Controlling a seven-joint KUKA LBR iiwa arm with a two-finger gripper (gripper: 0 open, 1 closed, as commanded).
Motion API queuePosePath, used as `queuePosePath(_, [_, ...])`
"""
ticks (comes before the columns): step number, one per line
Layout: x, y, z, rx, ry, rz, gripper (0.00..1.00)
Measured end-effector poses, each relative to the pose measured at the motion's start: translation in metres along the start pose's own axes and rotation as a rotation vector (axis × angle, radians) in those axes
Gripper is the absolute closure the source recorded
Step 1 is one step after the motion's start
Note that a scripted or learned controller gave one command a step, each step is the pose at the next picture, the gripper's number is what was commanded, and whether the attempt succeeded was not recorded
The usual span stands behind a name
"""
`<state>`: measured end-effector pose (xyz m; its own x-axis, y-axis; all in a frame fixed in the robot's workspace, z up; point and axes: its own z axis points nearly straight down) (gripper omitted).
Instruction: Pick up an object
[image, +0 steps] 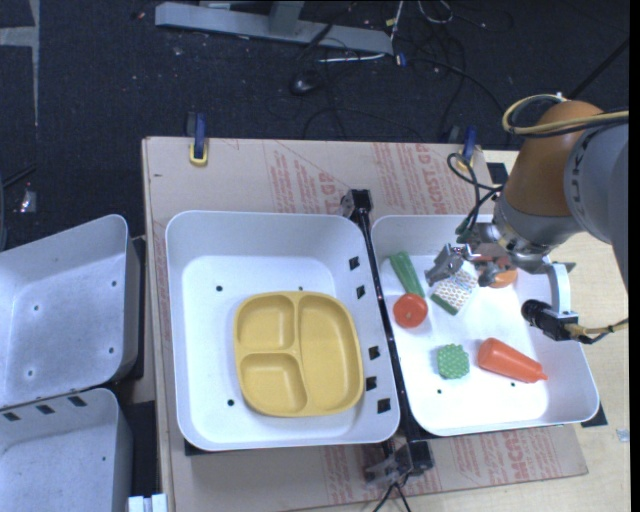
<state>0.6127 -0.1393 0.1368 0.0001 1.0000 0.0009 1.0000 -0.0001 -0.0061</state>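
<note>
Pick step: gripper low in the right bin

Near to far: orange carrot (511, 361), green block (453, 361), red tomato (410, 311), then a white mesh piece (454, 292) just beside the gripper (470, 262); finger opening cannot be told; centre over one item before closing

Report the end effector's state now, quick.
End effector: over the right bin, beside a white mesh object; open or shut cannot be told.

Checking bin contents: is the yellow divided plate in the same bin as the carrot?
No, the yellow plate lies in the left bin, while the orange carrot lies in the right bin.
</note>
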Motion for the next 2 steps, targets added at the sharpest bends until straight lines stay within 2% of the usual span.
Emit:
queuePosePath(1, [-0.002,0.002,0.042,-0.012,-0.007,0.001,0.00])
queuePosePath(2, [-0.002,0.005,0.027,-0.022,-0.008,0.000,1.00])
